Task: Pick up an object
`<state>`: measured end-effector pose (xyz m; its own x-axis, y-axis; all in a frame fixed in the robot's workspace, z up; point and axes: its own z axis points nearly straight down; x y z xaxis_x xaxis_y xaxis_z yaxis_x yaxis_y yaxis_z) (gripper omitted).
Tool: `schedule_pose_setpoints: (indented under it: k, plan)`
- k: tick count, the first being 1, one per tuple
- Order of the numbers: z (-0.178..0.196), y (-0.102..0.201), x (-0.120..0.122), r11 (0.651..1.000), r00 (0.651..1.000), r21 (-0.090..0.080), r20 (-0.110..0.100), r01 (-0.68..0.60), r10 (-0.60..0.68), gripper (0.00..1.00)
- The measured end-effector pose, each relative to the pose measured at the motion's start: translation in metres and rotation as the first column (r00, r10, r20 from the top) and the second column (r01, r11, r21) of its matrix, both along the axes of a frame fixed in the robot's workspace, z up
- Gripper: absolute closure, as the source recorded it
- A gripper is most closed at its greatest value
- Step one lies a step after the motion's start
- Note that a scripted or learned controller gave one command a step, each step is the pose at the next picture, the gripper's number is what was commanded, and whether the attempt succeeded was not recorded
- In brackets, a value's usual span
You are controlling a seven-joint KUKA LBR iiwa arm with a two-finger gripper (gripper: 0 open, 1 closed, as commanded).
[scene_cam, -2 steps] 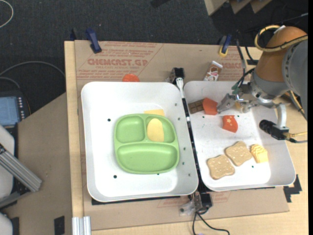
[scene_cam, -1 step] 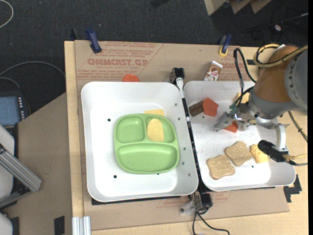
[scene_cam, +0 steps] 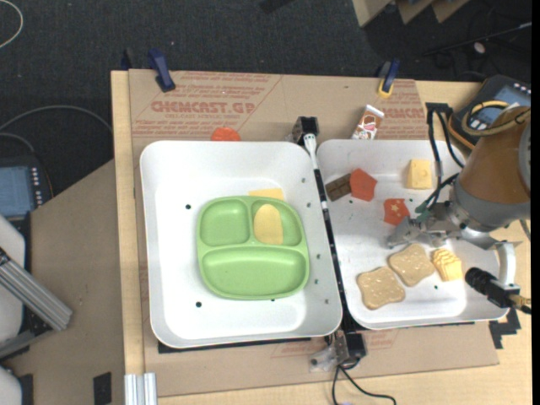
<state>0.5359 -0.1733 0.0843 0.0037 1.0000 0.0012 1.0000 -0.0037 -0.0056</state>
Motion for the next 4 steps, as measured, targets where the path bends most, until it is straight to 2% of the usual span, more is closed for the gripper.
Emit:
schedule_pose_setpoints:
  k: [1,2,3,4]
  plan:
    - [0.001,0.031,0.054,1.0,1.0,-0.003,0.011,-0.008,0.008,0.0]
    - [0.011,0.029,0.052,1.0,1.0,-0.003,0.011,-0.004,0.004,1.0]
    - [0.109,0.106,0.06,1.0,1.0,0.0,0.016,-0.012,0.012,1.0]
    - [0.168,0.156,0.033,1.0,1.0,0.0,0.011,-0.009,0.009,1.0]
